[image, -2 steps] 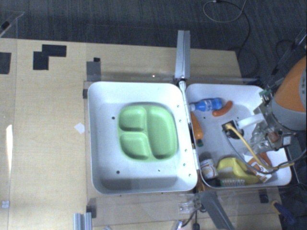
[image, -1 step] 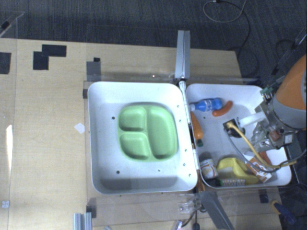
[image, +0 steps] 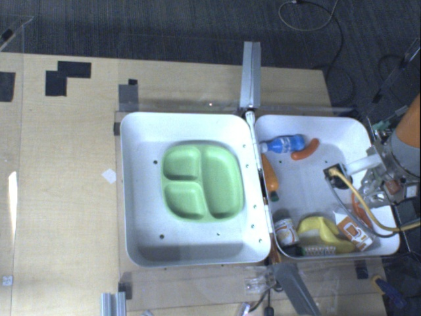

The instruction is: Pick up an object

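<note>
So the gripper (image: pixel 376 188) is hanging over the far right side of the right bin (image: pixel 309 125), low over the floor, with the grey arm (image: pixel 406 131) and its orange band coming in from the frame edge. Honestly can't tell if it's open or closed, it's just a tangle of metal from this angle.

All the stuff to pick is sitting in that same bin. Just below the gripper in the frame, a small orange-and-white box (image: pixel 356 233) is lying by the bin's near wall. There's print on it, but it's too small to read. Next to that box, further from the gripper, a yellow thing (image: pixel 318 228) is lying, and past that a little can (image: pixel 284 230) is standing in the corner; its label is unreadable too.

Up and away from the gripper, toward the divider, a clear bottle (image: pixel 284 143) with a blue label is lying on its side (no legible brand), with an orange sausage-shaped thing (image: pixel 306 150) just beside it. An orange marker-like stick (image: pixel 269 175) is lying along the divider wall.

Well beyond all that, the left bin (image: pixel 141 176) is holding a green divided tray (image: pixel 200 180).
</note>
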{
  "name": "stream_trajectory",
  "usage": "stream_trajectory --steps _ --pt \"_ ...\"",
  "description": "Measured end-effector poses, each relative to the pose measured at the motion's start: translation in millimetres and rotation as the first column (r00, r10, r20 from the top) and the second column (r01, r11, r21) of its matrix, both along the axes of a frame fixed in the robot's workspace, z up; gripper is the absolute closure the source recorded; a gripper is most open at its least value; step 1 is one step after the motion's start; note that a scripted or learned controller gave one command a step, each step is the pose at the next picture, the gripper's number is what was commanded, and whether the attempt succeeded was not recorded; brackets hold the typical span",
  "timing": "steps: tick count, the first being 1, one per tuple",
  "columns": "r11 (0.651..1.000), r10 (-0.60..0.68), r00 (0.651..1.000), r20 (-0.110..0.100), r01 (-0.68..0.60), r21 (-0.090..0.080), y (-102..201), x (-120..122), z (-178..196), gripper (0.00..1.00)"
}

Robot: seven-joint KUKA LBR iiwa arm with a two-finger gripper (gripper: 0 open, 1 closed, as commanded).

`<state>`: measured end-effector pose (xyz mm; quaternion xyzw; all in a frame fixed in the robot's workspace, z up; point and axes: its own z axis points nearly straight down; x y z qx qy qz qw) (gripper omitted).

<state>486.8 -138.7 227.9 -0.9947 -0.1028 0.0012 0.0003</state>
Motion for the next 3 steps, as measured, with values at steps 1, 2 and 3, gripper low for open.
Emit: stream_trajectory --steps 1,2,3 --pt "1.000 0.002 1.000 -0.002 -0.002 0.000 21.4 57.3 -17.0 1.00" --pt "1.000 -0.002 1.000 -0.001 0.002 0.001 23.3 6.6 10.3 1.00" --pt "1.000 -0.002 1.000 0.000 0.002 0.000 8.6 0.5 12.9 1.00"
